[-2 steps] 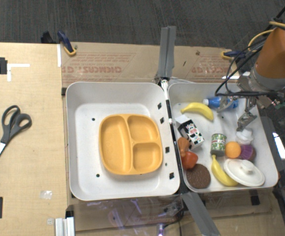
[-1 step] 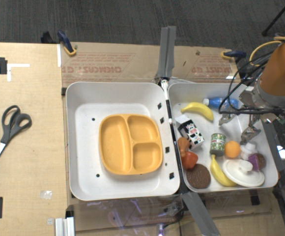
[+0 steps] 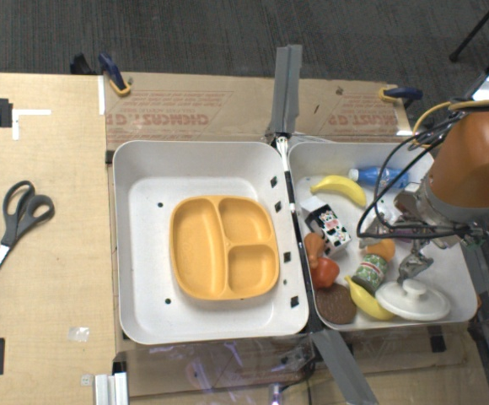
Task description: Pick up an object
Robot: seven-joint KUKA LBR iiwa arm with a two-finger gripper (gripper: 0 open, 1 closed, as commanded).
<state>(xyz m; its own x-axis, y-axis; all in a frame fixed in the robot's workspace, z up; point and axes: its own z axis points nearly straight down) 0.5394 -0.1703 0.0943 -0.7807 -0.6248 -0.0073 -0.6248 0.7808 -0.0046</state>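
Note:
The right bin (image 3: 447, 154) holds several objects: a yellow banana (image 3: 341, 188), a blue bottle (image 3: 378, 175), a black-and-white patterned box (image 3: 330, 227), a red tomato-like ball (image 3: 325, 270), a green can (image 3: 369, 270), a brown disc (image 3: 339, 305), a second small banana (image 3: 366, 300) and a white lid (image 3: 413, 300). My gripper (image 3: 415, 264) hangs low over the bin's right part, just above the white lid and right of the green can. A small orange piece (image 3: 381, 247) lies just left of it. Nothing visibly sits in the gripper.
The left bin (image 3: 135, 226) holds a yellow divided plate (image 3: 225, 247). Scissors (image 3: 13, 222) lie on the wooden bench at far left. Black cables (image 3: 388, 201) loop off the wrist over the right bin. A grey divider bar (image 3: 287, 91) stands behind the bins.

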